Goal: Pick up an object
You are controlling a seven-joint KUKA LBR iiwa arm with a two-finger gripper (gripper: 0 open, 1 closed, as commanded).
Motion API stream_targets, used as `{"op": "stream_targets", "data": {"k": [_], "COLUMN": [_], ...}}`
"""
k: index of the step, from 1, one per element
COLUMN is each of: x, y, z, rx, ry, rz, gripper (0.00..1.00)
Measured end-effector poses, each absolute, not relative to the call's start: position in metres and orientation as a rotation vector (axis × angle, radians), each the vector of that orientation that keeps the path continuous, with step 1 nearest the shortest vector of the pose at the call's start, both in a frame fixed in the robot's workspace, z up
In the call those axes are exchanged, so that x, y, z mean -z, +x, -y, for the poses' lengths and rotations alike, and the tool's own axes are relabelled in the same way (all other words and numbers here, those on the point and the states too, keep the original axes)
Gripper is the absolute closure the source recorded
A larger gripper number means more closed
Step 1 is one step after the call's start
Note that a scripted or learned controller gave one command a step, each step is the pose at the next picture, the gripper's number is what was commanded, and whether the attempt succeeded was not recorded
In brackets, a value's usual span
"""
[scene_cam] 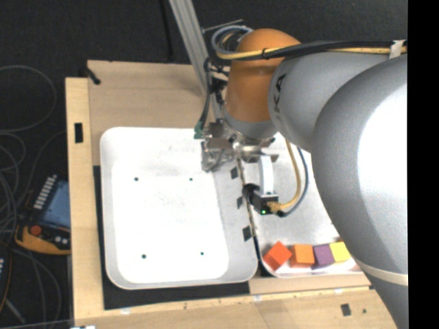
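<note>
Four small blocks lie in a row at the front of the right bin (312, 214): a red-orange one (278, 255), an orange one (302, 254), a purple one (322, 254) and a yellow one (339, 252). My gripper (212, 155) hangs below the orange wrist band, over the strip where the two bins meet, toward their back half. It is well behind the blocks and apart from them. The grey arm hides most of the right bin.
The left bin (164, 204) is a shallow white tray with a few dark dots on its floor. A slanted metal rail (186, 26) rises behind the bins. Cables and a handheld controller (48, 214) lie off the bench's left side.
</note>
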State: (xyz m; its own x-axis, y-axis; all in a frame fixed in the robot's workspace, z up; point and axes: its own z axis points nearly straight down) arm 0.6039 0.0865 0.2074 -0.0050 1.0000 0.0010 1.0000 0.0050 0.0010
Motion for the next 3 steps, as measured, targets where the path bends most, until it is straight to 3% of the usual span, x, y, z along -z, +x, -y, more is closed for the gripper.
{"op": "stream_targets", "data": {"k": [1, 2, 3], "x": [-0.243, -0.194, -0.252], "y": [0.55, 0.522, 0.572], "z": [-0.069, -0.018, -0.04], "rx": [-0.002, 0.009, -0.01], "ry": [2.224, 2.229, 2.212], "rz": [-2.219, -2.216, -2.222], "gripper": [1.0, 1.0, 1.0]}}
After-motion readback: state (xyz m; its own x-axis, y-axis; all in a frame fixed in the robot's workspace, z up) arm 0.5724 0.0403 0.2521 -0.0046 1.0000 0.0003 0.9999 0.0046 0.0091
